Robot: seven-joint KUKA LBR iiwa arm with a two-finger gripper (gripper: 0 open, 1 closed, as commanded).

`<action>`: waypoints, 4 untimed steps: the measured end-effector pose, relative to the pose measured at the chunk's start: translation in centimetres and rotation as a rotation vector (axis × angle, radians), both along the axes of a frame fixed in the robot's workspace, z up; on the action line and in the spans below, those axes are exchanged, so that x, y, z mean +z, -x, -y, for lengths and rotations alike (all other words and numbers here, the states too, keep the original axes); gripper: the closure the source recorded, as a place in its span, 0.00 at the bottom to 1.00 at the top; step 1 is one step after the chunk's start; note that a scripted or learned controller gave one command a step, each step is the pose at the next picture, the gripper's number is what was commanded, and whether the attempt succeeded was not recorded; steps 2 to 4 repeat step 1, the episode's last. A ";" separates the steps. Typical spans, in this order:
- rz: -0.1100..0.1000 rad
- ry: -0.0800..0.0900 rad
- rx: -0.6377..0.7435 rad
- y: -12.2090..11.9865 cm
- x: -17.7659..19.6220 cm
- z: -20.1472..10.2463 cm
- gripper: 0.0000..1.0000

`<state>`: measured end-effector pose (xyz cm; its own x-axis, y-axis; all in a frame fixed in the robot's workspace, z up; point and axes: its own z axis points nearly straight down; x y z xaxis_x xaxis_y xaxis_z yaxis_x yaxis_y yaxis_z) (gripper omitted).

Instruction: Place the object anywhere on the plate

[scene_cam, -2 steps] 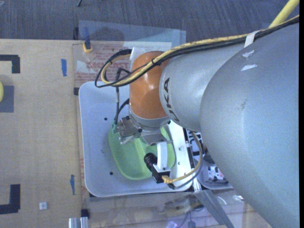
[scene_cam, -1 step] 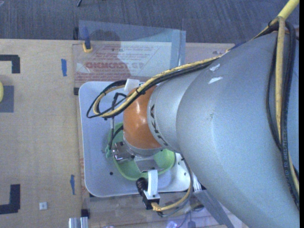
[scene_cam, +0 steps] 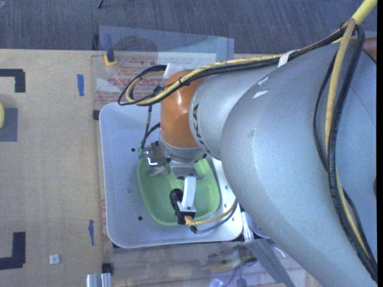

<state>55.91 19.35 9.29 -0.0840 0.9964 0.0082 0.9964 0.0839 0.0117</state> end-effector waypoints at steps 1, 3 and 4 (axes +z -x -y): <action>-0.010 0.003 -0.296 2.9 0.3 -2.9 1.00; -0.010 0.003 -0.296 2.9 0.3 -2.9 1.00; -0.010 0.003 -0.296 2.9 0.3 -2.9 1.00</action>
